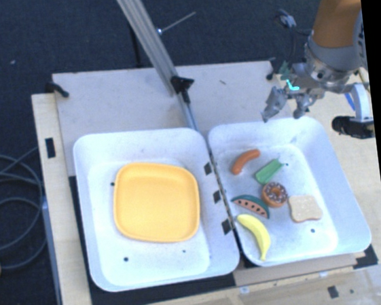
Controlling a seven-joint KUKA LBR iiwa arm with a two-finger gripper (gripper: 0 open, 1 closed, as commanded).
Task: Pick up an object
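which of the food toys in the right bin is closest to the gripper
The orange-red sausage, at the top of the right bin. It lies nearest the gripper; the green piece, donut, toast, watermelon slice and banana sit lower down.

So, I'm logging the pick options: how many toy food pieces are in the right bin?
6, none seemingly hidden: orange plastic sausage at the back, green pickle-like piece, brown ring doughnut, tan toast slice, watermelon wedge, yellow banana in front.

plate (156, 201) in left bin (88, 153), banana (256, 234), toast (305, 208), donut (274, 193) in right bin (326, 146)
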